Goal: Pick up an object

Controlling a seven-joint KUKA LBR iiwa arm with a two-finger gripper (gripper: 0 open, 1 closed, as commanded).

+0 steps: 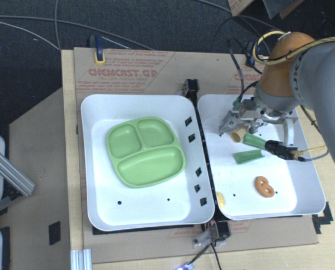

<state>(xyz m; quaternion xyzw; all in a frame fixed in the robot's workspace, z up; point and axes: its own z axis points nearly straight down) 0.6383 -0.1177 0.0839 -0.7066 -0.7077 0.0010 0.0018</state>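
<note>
A: Small tan object [236, 135] in the right shallow white plastic bin [308, 198]: is it picked up?

B: Not yet, I judge. It lies on the bin floor, and the grey gripper [239, 123] is low over it, touching or nearly so.

A: Is the gripper closed on it?

B: I cannot tell. Just beside the tan object lie two green sticks [250, 149]; farther off, an orange pretzel-shaped toy [263, 187]. The lift is left.

My grey arm with the orange band above its wrist [280, 75] reaches in from the right, bent steeply downward. My metal two-finger gripper [233, 129] hangs low beneath it, fingers angled down and leftward.
</note>
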